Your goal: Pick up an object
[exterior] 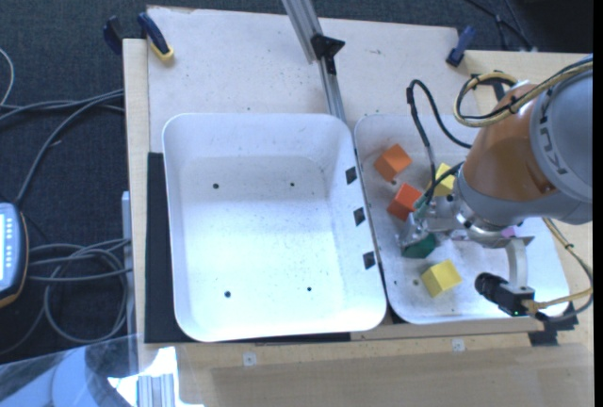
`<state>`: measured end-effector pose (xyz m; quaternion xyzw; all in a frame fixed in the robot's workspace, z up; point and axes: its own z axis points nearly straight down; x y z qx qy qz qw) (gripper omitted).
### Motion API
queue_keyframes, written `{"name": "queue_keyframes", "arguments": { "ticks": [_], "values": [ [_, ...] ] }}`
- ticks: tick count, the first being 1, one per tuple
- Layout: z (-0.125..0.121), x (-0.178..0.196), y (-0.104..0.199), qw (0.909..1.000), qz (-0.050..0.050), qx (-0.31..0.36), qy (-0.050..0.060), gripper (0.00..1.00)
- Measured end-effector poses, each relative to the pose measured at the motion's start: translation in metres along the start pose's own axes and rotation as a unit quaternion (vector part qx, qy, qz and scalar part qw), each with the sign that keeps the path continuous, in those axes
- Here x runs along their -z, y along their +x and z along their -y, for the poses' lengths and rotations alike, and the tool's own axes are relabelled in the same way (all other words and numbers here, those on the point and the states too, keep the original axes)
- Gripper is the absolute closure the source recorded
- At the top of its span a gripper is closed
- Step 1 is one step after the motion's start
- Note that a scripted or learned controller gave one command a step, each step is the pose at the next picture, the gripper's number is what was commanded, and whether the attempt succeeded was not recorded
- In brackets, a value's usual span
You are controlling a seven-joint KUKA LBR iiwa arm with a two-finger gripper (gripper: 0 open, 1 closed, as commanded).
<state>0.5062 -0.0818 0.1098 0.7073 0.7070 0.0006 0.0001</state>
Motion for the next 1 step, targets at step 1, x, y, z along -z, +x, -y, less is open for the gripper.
{"name": "queue_keyframes", "arguments": {
  "ticks": [1],
  "values": [
    [0.0023,0.0626,-0.0022,1.0000,0.001,0.001,-0.003,1.00]
  ]
}}
